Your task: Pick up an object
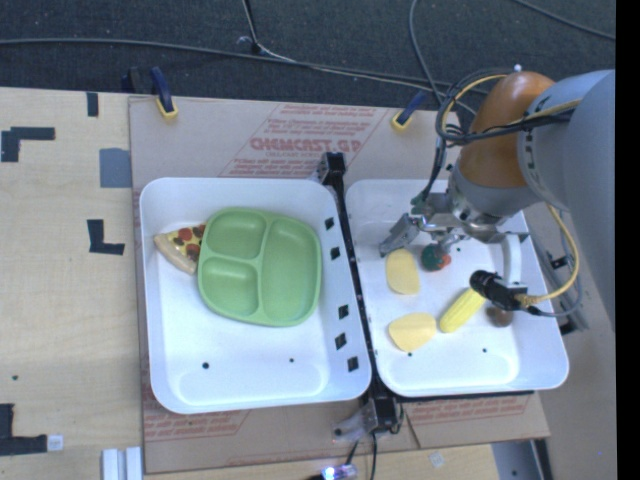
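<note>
Camera view puts a small round green-and-red toy [434, 258] in the right bin [540, 368], beneath the gripper [428, 230], whose fingers look spread and grasp nothing. Descend squarely, since its smooth roundness may slip. Nearby lie glossy yellow plastic pieces [403, 272] and a corn cob [461, 309].

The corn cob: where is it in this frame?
In the camera view the corn cob lies in the right bin, towards its right side, tilted, just right of a pale yellow piece and below the arm's pincer.
</note>
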Motion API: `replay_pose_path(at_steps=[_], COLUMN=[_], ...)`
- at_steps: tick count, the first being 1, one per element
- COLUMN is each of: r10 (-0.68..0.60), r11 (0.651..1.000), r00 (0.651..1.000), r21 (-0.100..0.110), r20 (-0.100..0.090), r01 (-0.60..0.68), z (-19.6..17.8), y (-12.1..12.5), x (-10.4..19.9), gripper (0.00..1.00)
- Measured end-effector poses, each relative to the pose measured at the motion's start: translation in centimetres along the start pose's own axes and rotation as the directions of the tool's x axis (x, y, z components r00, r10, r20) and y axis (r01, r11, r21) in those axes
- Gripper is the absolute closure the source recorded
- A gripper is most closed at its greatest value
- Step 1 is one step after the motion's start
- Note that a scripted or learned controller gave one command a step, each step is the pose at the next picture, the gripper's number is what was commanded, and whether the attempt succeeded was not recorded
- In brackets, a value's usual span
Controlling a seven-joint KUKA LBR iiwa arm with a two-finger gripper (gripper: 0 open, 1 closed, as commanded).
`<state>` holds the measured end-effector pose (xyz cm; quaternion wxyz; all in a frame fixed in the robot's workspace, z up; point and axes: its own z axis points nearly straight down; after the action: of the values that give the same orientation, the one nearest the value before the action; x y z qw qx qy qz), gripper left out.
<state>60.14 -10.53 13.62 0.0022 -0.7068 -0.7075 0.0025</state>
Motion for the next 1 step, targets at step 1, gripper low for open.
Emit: replay_pose_path(at_steps=[1], r10=[-0.001], r11=[1.000], r00=[1.000], r21=[-0.006], r20=[0.001], r01=[0.001], z=[5.31], y=[-0.01], x=[0.08], gripper=[0.00])
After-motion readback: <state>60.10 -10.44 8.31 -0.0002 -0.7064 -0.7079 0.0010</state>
